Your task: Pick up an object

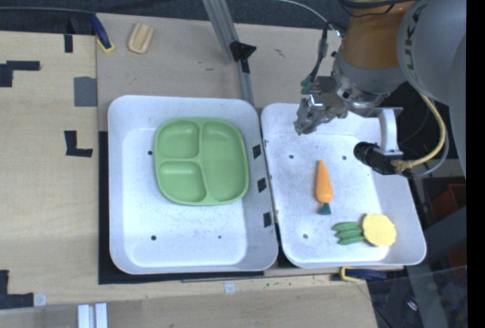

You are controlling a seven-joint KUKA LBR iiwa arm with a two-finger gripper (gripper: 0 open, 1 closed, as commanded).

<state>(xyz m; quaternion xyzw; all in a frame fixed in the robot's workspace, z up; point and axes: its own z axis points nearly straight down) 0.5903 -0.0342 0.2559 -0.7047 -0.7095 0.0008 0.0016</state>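
Note:
An orange carrot (pixel 323 182) with a green stem lies in the middle of the right bin (pixel 295 243). A yellow round piece (pixel 379 229) with a green pod (pixel 348 232) beside it lies near that bin's front right corner. A green divided plate (pixel 201 160) rests in the left bin (pixel 129 243). My gripper (pixel 309 120) hangs over the back left part of the right bin, above and left of the carrot, apart from it. I see nothing held in it.
A grey slanted pole (pixel 216 8) crosses the bench behind the bins. A tan block (pixel 140 38) and a blue-yellow clip (pixel 101 32) lie on the bench at the back left. A black cable fitting (pixel 371 155) sticks out beside the wrist.

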